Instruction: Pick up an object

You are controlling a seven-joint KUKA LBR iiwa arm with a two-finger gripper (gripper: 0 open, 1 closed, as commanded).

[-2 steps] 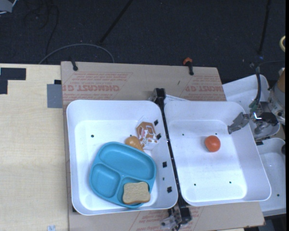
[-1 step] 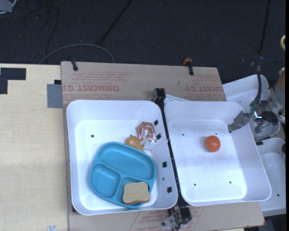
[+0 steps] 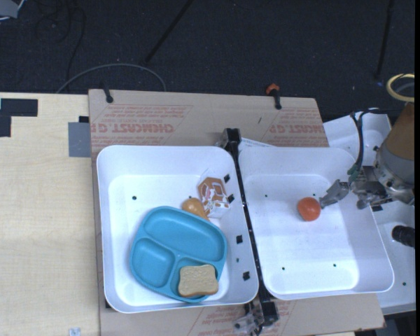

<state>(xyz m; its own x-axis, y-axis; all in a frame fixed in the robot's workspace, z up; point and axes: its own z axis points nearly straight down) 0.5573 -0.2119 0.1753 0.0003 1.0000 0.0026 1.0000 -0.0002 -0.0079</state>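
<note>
Ball [image 3: 309,208] in right bin [image 3: 364,278]; tray [image 3: 161,247], cracker [image 3: 197,281] in left bin [image 3: 115,187].

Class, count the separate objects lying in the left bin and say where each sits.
4: blue tray front; biscuit on it; orange piece and wrapper behind. The tray may hide others.

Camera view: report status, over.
Tool low in right white bin, beside small orange ball, not holding it. Blue plastic divided tray sits in left bin. Path clear.

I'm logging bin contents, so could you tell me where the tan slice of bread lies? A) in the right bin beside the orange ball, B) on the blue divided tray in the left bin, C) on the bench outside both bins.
B: the slice of bread lies in a near compartment of the blue divided tray in the left bin.
</note>
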